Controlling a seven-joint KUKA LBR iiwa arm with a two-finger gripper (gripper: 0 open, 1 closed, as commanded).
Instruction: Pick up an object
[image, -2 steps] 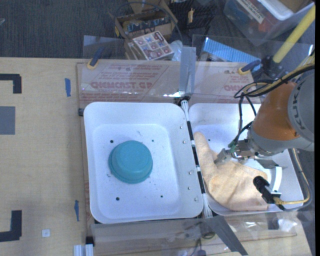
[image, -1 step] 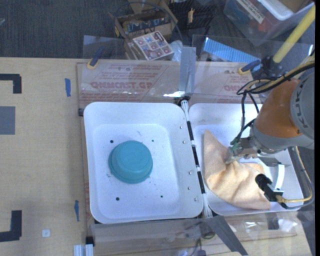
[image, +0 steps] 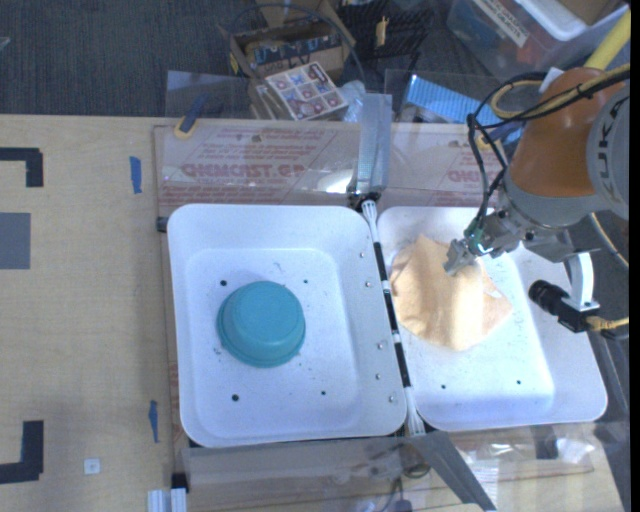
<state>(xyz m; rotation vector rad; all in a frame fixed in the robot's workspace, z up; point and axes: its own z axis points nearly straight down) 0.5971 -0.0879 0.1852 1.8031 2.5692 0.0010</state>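
A crumpled tan cloth (image: 447, 296) lies in the right bin (image: 530, 385), toward its left and back side. A teal upturned bowl (image: 262, 322) sits in the left bin (image: 200, 240), left of centre. My gripper (image: 463, 253) hangs low over the right bin with its tips at the cloth's upper right edge, seemingly touching the fabric. The orange band and grey wrist rise behind it to the upper right.
A metal divider (image: 385, 300) with clips runs between the two bins. A black cylindrical fitting (image: 557, 303) sticks in over the right bin's right side. Clear plastic panels (image: 270, 160) stand along the back. Wooden bench top (image: 80, 300) spreads to the left.
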